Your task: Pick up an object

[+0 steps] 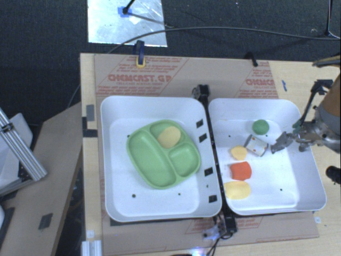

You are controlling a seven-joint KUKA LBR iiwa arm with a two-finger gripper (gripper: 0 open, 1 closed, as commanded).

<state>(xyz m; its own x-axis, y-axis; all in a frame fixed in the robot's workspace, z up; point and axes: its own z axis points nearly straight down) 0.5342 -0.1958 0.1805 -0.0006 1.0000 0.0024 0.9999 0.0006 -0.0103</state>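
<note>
Jaws: state cannot be told; the tip is small and dark against the bin floor.
Gripper (pixel 278 145): low over the right bin (pixel 306 196), just right of a small grey-white block (pixel 256 146); contact cannot be confirmed.
Task objects, right bin: green ball (pixel 260 126) near the back; yellow piece (pixel 238 153) beside the block; orange-red piece (pixel 241 170) below it; larger yellow piece (pixel 237 190) nearest the front rim.
Left bin (pixel 114 196): green divided tray (pixel 154 164), with a yellow object (pixel 169 136) in its rear compartment.
Surface: both bins sit side by side on a brown cardboard sheet (pixel 176 73); dark carpet (pixel 42 36) behind.
Arm (pixel 325 129): enters from the right, wrist slanting down and leftward.
Hidden: the upper arm is cut off at the edge.
</note>
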